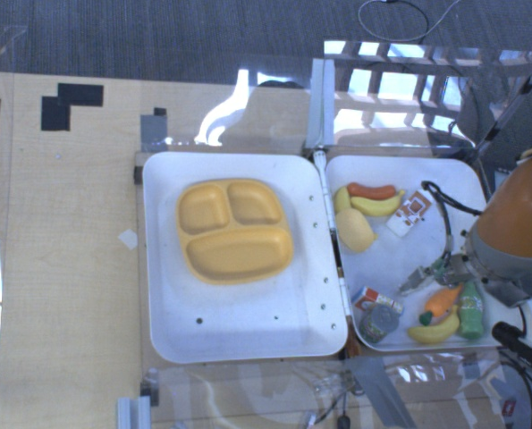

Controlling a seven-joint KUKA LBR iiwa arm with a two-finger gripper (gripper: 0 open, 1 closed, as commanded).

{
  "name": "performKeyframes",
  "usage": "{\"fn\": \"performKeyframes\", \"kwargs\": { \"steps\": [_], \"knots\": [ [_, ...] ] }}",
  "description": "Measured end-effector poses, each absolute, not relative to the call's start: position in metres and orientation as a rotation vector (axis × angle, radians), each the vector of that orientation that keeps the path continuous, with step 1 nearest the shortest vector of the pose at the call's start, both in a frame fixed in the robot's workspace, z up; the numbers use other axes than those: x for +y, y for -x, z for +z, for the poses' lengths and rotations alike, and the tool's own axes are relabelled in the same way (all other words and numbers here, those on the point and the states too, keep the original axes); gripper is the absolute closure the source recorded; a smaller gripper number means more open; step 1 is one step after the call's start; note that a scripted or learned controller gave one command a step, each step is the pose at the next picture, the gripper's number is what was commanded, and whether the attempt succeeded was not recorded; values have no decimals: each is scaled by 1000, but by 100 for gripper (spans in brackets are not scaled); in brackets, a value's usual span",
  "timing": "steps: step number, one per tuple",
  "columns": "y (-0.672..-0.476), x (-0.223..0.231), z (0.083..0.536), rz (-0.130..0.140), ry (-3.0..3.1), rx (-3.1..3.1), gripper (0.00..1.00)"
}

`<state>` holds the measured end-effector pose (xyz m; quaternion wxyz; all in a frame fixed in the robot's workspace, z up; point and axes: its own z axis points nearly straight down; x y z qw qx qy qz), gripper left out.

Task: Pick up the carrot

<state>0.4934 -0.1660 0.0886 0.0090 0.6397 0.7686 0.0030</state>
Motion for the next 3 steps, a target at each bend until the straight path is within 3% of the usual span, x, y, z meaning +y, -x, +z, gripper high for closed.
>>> {"fn": "performKeyframes", "kwargs": {
  "steps": [1,2,3],
  "knots": [
    [-497,-165,97,15,-1994,2405,100],
    [-496,-165,97,15,-1994,2405,0],
    [-496,-165,97,15,-1994,2405,0]
  ]
}}
